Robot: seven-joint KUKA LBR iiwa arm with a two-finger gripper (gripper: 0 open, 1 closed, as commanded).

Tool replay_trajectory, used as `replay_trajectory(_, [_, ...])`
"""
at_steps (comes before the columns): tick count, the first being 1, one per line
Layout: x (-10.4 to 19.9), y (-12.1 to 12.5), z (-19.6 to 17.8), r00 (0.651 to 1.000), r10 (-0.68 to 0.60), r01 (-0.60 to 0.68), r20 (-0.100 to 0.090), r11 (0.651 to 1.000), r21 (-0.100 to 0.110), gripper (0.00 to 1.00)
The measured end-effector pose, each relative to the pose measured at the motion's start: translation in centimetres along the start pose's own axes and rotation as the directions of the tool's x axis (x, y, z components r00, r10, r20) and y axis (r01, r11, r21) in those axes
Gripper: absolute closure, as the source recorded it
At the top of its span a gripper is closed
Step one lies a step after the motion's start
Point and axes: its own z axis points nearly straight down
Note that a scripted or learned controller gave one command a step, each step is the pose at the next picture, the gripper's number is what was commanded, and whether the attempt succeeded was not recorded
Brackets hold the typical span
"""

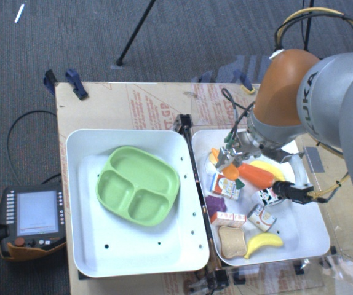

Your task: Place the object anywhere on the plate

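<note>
While the pincer [230, 158] hangs over the right bin's toy food, grip state I cannot tell, near an orange plastic carrot [256, 176]; the green three-compartment plate [138, 185] waits in the left bin. I'd settle squarely on one item before lifting.

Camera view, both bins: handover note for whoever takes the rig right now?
End effector: low over the toy pile in the right bin; whether it is open or shut cannot be told, and no grasp is visible.
Green plate: in the left bin, nothing on it.
Toys: carrot, banana, bread slice and small cartons all lie in the right bin.
Done: nothing placed.
Left: pick one object, carry it across, set it on the plate.
</note>
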Motion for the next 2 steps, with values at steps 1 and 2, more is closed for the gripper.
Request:
replay_trajectory(1, [7.38,-2.11,0.1,0.995,0.1,-0.1,-0.002,0.995,0.005,1.0])
replay_trajectory(2, [7.26,-2.12,0.09,0.995,0.102,-0.102,0.0,0.995,0.004,0.0])
